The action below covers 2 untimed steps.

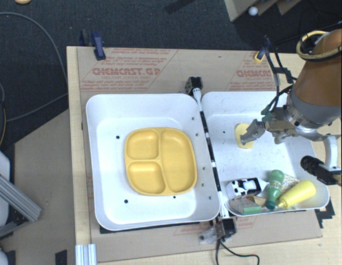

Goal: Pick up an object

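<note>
My gripper (256, 130) reaches in from the right and hangs low over the upper part of the right bin (226, 106). A small pale yellow object (243, 135) lies on the bin floor right at the gripper's tip, partly covered by it; I cannot tell whether it is touched. Along the right bin's near edge lies a heap: a black-and-white item (245, 186), a green piece (275, 178), a yellow bottle-shaped object (297, 194) and a reddish-green piece (249, 206).
The left bin (104, 120) holds a yellow three-compartment plate (159, 160). The grey wrist and orange band (320, 76) loom over the right bin's far right side. A black clamp (194, 85) sits where the bins meet at the back.
</note>
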Motion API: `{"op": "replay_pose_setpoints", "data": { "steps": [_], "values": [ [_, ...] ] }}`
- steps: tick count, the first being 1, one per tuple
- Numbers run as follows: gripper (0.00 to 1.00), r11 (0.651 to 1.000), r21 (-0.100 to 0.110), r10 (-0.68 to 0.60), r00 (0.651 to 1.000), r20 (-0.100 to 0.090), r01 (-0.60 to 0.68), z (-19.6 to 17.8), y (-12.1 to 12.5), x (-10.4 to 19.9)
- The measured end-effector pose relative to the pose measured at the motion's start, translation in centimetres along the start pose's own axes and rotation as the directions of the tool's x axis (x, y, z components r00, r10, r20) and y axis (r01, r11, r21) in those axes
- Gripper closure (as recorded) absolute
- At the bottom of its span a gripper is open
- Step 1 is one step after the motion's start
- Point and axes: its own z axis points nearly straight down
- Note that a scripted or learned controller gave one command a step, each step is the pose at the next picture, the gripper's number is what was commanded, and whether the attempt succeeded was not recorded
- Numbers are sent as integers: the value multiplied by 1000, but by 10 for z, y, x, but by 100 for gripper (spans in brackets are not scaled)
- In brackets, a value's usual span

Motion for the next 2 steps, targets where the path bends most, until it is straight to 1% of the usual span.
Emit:
{"op": "replay_pose_setpoints", "data": {
  "steps": [1, 2],
  "values": [
    [0, 1000, -4, 0, 1000, 1, 0, 136, 43, -3],
    [0, 1000, -3, 1, 1000, 2, -1, 136, 82, -32]
  ]
}}
